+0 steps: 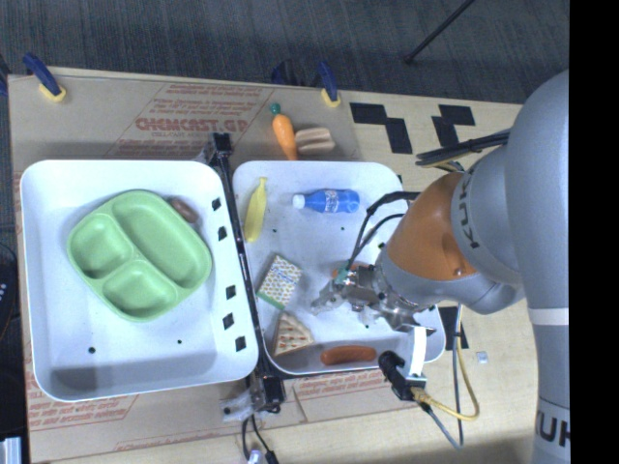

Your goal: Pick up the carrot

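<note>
The carrot (283, 134), orange with a green top, lies on the cardboard just behind the right bin (387, 177), outside both bins. My gripper (337, 293) hangs low over the middle of the right bin, well in front of the carrot and apart from it. Nothing shows in its grasp. The grey arm with its orange band (440, 240) reaches in from the right and hides the bin's right side.
A bun-like toy (314, 141) lies right beside the carrot. The right bin holds a banana (254, 209), a blue bottle (327, 201), a sandwich (280, 280), a pizza slice (290, 334) and a sausage (348, 356). The left bin holds a green divided plate (140, 252).
</note>
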Motion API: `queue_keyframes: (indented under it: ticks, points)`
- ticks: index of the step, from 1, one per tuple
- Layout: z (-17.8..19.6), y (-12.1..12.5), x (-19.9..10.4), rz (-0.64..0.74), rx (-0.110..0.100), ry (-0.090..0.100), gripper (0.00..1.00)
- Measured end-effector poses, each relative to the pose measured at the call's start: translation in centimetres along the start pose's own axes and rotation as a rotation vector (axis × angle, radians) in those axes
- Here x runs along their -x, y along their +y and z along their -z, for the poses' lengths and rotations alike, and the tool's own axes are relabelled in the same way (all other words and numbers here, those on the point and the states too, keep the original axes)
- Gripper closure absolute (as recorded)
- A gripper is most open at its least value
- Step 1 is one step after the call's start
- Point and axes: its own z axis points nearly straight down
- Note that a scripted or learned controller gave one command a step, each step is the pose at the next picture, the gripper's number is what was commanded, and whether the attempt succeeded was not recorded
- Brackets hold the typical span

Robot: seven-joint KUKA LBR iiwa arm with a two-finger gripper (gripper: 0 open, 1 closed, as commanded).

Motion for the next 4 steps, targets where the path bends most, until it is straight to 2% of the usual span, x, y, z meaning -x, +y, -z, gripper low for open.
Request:
queue_keyframes:
  ticks: [1, 2, 3, 4]
  points:
    - [0.0, 4.7, -5.2, -0.165, 0.0, 0.0, 0.0]
    - [12.6, 10.1, -12.0, -0.135, 0.003, 0.0, 0.0]
    - [0.1, 15.9, -9.5, -0.397, 0.0, -0.001, 0.0]
    - [15.0, 15.7, -8.2, -0.615, 0.002, 0.001, 0.0]
